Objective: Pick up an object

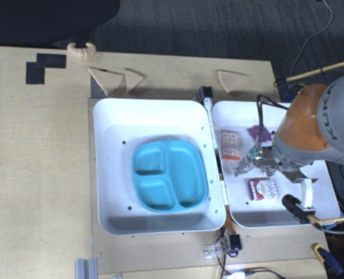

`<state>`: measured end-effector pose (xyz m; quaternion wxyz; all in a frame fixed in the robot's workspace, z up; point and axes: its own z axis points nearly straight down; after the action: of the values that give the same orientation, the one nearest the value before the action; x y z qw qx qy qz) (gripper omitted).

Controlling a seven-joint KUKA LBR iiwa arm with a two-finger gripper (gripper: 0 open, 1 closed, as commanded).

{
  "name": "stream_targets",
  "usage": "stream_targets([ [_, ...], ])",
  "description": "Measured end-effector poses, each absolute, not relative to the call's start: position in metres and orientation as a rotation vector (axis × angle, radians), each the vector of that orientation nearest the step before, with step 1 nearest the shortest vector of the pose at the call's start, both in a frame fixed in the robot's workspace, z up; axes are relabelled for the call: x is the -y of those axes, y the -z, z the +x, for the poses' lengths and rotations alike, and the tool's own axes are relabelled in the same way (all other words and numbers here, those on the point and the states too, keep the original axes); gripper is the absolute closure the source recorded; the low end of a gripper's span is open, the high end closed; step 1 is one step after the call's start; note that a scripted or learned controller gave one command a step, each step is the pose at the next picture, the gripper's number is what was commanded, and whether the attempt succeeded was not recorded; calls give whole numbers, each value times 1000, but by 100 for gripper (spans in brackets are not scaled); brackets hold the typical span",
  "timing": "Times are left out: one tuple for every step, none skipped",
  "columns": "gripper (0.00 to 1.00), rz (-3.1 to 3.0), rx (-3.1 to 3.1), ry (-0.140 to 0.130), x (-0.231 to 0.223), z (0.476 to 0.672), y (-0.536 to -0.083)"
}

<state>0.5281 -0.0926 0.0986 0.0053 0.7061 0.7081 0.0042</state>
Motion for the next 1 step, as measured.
stream_targets([
  [100, 2207, -2217, -18, 92, 530, -109],
])
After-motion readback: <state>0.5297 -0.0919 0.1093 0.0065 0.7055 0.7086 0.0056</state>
